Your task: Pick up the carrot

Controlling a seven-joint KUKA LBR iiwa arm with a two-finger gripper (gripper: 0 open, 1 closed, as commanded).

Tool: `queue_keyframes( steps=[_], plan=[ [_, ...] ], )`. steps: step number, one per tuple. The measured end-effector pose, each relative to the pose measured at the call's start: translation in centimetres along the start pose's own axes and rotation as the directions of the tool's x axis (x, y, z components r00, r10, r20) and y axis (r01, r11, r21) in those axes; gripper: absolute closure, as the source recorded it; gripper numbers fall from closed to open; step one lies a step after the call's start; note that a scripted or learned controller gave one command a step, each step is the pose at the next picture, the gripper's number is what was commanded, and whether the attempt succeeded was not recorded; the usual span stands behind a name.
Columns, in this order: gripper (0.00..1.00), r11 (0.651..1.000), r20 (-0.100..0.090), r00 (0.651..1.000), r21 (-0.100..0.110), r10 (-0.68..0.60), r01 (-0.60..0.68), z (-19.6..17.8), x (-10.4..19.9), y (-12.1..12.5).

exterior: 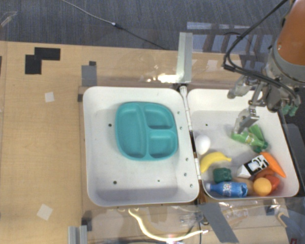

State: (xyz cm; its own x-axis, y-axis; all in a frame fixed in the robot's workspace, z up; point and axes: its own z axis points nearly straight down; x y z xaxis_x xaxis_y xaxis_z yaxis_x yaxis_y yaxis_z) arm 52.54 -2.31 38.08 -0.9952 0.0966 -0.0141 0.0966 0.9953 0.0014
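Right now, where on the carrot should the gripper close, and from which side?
Grip the carrot at its thick upper-left end, coming from above. It lies slanted toward the right bin wall, tip lower right, crowded by the black-and-white block and orange fruit; probably close across its width.

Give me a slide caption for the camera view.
Claw hovers over green bottle in right bin, carrot nearby; teal tray in left bin.

no readable text, black-and-white patterned tag in right bin, markings illegible
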Motion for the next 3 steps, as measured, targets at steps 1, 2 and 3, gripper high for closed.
queue_keyframes(
  steps=[1, 2, 3],
  plan=[
    [0.00, 0.984, -0.002, 0.984, 0.000, 0.179, -0.179, -1.17, 3.84, 1.55],
    [0.00, 0.984, -0.003, 0.984, 0.000, 0.180, -0.180, -1.15, 3.84, 1.53],
    [0.00, 0.984, -0.003, 0.984, 0.000, 0.180, -0.180, -1.15, 3.84, 1.53]
  ],
)
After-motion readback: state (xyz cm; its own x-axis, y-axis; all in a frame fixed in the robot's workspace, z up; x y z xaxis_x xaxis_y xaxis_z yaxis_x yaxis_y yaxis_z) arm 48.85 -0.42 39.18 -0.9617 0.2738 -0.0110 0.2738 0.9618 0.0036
